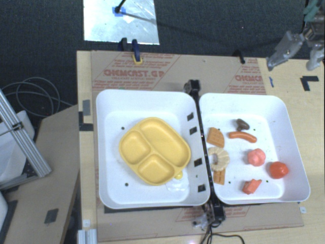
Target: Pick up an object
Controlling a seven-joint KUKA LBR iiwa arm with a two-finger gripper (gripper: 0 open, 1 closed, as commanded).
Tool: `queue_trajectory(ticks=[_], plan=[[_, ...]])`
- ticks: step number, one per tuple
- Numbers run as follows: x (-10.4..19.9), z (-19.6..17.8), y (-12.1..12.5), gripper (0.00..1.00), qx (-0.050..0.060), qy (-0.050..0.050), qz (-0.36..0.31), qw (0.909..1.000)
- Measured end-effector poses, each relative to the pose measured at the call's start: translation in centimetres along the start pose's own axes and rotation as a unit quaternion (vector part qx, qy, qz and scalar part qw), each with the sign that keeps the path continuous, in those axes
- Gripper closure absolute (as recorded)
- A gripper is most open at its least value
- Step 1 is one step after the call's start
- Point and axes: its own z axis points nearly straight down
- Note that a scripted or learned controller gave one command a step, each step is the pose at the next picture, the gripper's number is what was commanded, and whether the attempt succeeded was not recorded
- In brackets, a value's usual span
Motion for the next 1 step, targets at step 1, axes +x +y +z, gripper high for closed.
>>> queue_trajectory(ticks=[1], plan=[[-0.04, -1.16, 0.05, 1.00, -0.002, 0.000, -0.001, 1.0000]])
